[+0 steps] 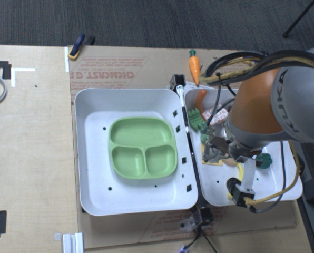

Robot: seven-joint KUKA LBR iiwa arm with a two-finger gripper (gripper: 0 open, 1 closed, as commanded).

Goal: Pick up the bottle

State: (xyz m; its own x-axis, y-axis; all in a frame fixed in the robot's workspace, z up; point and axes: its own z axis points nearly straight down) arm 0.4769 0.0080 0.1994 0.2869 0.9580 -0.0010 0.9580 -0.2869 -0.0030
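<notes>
the broad tan cardboard-covered table (30, 167) is carrying two shallow white plastic bins side by side, and the big grey arm with the orange band (262, 107) is reaching in from the right and hanging low over the right-hand white bin (281, 186), its bulk covering most of that bin's middle. the left-hand white bin (88, 157) is holding a pale green three-compartment plastic tray (144, 147) and nothing of the task. the wrist is pointing steeply downward, with yellow and black cables looping around it, and the dark pincer (219, 151) is sitting just above a cluster of small things near the bin's left wall: a green leafy toy piece (196, 121), a flat yellow scrap (212, 159), and a small green lump (265, 161) off to the right. whether the pincer is spread or pinched together is hidden by the wrist, so i cannot tell, and nothing is showing between its tips. the bottle itself is not something i can pick out for certain; it is probably lying under the arm in the right bin. this is looking like the descent-and-grasp step, and the next move is calling for a firm closure and a straight lift. a small orange toy carrot (194, 67) is lying on the table beyond the bins.
</notes>
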